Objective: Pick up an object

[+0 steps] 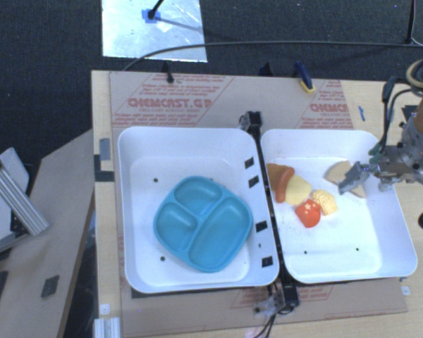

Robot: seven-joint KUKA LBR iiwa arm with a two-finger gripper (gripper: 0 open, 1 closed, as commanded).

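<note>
Two shallow white bins sit side by side on the counter (162, 94). The left bin (137, 210) carries a blue divided plate (202, 222), lying flat near the bin's middle and slightly toward 5 o'clock.

The right bin (352, 252) holds a small cluster of toy foods toward its 10 o'clock area. An orange, sausage-shaped piece (279, 177) lies closest to the divider between the bins. Just beside it at 4 o'clock is a pale yellow rounded piece (298, 189), touching it. A red tomato-like piece (308, 214) sits at 5 o'clock from the yellow one, and a bumpy yellow-orange piece (326, 201) rests against the red one at its 2 o'clock. A tan, flat piece (338, 171) lies apart from these, toward the bin's 1 o'clock.

The arm enters from 3 o'clock, and the gripper (355, 178) hangs low over the right bin, right at the tan piece. Whether its jaws are open, closed or gripping anything, I cannot tell.
</note>
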